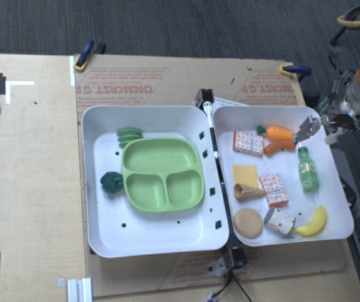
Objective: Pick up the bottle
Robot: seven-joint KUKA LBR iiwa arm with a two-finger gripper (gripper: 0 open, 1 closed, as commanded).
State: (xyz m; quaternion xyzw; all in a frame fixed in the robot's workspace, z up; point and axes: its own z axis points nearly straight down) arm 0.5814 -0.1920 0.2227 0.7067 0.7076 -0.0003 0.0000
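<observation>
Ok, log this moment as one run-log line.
task: pick up bottle | gripper: above bottle's cap end | green bottle: lying in right bin, not held | status: not yet grasped

Green bottle [307,172], yellow banana [312,223], orange carrot [279,133], light-green plate [163,174]

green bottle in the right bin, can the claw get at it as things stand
Probably yes: the claw hangs just above the green bottle's cap, the bottle lies with bare bin floor around it, and the carrot sits off to the side.
</observation>
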